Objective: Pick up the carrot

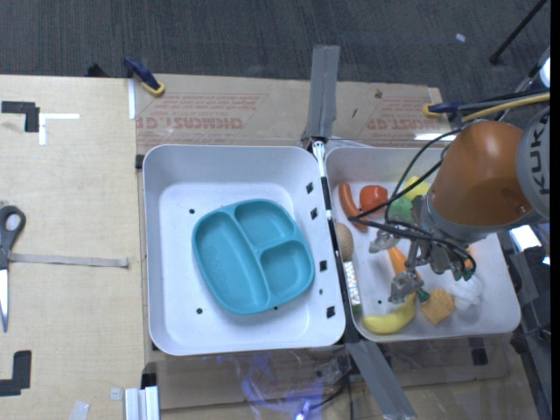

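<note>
Orange, the carrot lies in the right bin, right of frame centre, partly hidden under the gripper. We cannot tell the state of the pincer. Near it we see 1 banana and 1 red pepper. The left bin carries 1 blue plate.

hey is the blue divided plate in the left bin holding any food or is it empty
Empty. The blue divided plate shows bare compartments in the left bin.
</note>
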You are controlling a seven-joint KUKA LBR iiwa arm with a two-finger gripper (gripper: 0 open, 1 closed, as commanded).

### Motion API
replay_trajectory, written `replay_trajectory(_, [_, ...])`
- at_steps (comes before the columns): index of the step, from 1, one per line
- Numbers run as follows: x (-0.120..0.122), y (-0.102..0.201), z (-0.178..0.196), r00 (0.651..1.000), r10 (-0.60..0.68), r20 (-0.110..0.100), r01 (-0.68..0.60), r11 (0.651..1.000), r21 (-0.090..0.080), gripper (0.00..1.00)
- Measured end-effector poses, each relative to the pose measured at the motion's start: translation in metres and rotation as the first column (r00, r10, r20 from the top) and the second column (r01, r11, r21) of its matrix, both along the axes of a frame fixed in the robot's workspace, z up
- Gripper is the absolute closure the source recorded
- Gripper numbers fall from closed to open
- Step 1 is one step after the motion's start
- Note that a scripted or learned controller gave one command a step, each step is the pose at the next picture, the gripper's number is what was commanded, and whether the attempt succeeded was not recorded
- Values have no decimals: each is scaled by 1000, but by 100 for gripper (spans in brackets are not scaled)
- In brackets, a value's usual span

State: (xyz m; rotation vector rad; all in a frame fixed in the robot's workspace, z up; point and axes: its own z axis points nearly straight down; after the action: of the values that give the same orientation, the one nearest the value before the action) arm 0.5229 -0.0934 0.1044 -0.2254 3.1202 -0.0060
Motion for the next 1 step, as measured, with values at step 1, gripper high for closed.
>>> replay_trajectory(1, [3, 0, 10, 1000, 2, 6, -2, 1000, -2, 100])
